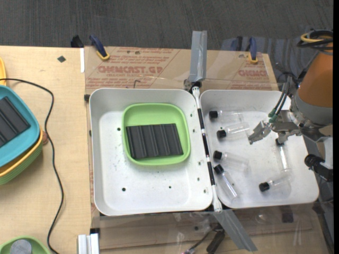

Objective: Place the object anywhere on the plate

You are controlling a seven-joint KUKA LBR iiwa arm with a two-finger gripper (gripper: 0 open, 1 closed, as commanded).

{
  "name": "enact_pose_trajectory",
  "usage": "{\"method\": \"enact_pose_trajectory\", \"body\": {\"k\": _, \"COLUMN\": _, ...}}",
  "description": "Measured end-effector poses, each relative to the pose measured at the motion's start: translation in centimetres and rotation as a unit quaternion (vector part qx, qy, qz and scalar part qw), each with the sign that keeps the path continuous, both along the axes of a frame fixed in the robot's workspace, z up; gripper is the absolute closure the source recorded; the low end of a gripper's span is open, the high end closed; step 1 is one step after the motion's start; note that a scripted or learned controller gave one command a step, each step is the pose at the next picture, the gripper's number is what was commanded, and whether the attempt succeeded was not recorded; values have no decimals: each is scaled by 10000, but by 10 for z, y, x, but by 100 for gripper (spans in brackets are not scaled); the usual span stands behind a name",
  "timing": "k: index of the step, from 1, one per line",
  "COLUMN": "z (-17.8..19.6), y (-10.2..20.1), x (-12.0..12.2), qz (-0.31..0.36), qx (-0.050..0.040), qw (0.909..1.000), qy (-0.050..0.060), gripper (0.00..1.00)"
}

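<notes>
Green plate (pixel 156 136) sits in the left bin (pixel 106 157). Gripper (pixel 263 131) hovers over clear vials (pixel 228 128) in the right bin (pixel 302 194); its grip cannot be told, perhaps empty.

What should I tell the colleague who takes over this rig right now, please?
Gripper: over the right bin, near its middle; the view does not settle its state or show a vial in it.
Vials: several clear ones with black caps lie scattered in the right bin, for example one near the front and one at the back left.
Green plate: in the left bin, with a dark ridged insert on it, no vial.
Done: nothing placed.
Left: pick a vial, carry it left, set it on the plate.
</notes>
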State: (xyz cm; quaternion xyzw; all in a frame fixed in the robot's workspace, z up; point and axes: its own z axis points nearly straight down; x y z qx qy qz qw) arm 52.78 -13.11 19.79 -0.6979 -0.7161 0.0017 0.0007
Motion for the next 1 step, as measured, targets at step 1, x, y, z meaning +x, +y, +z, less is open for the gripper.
{"method": "enact_pose_trajectory", "body": {"k": 1, "z": 48, "y": -59, "x": -1, "qz": -1285, "qx": -6, "qw": 9917, "qy": -3, "gripper": 0}}
